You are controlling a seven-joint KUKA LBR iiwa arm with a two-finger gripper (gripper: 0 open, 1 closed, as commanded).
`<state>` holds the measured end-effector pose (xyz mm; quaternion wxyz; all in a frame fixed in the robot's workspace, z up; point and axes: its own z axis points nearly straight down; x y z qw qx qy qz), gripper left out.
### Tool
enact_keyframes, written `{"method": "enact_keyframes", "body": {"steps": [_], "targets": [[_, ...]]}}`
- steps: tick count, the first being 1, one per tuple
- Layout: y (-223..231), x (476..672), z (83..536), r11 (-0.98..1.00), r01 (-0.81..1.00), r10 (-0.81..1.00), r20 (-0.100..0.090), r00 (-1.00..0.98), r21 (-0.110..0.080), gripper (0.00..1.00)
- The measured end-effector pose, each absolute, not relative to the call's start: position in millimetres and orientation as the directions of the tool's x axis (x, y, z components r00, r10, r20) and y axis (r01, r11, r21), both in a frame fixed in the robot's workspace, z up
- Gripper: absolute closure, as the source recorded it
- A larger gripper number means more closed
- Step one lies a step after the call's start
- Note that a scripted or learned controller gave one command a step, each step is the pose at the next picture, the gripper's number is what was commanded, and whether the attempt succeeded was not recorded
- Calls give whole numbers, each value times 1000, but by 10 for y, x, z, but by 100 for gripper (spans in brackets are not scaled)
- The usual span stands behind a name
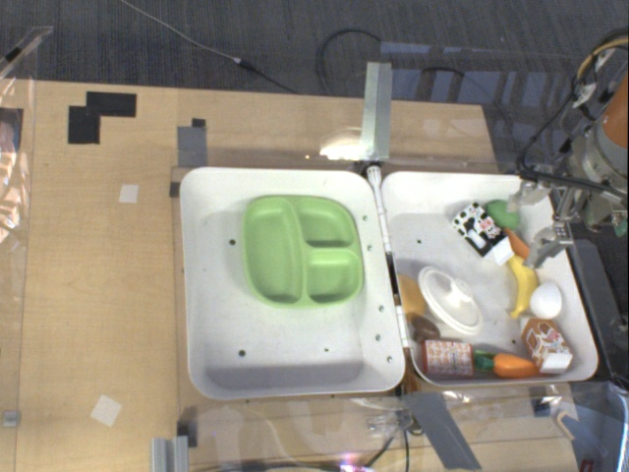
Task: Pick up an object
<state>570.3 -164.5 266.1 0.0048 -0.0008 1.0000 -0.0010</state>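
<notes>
On my bench [98, 313] two bins sit side by side. The left bin [211, 362] holds a divided tray [300, 250]; the right bin [423, 209] (crowded) holds a banana [523, 287] beside an egg [545, 301], a bowl [450, 301] left of them.

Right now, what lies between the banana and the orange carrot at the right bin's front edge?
In the camera view, the white egg and a small brown-and-white carton lie between the banana and the carrot.

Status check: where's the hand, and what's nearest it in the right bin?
Hand over right white bin's right edge, holding nothing. Yellow banana nearest, white egg touching it. Untouched.
</notes>
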Motion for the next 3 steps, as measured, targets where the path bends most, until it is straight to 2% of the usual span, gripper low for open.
{"method": "enact_keyframes", "body": {"steps": [1,2,3], "targets": [[-2012,5756,1365,1000,-14,-14,4,-1000,2,0],[-2050,6027,1184,999,34,33,-43,-999,-10,0],[-2040,5988,1128,993,120,120,-63,-991,-3,0]]}}
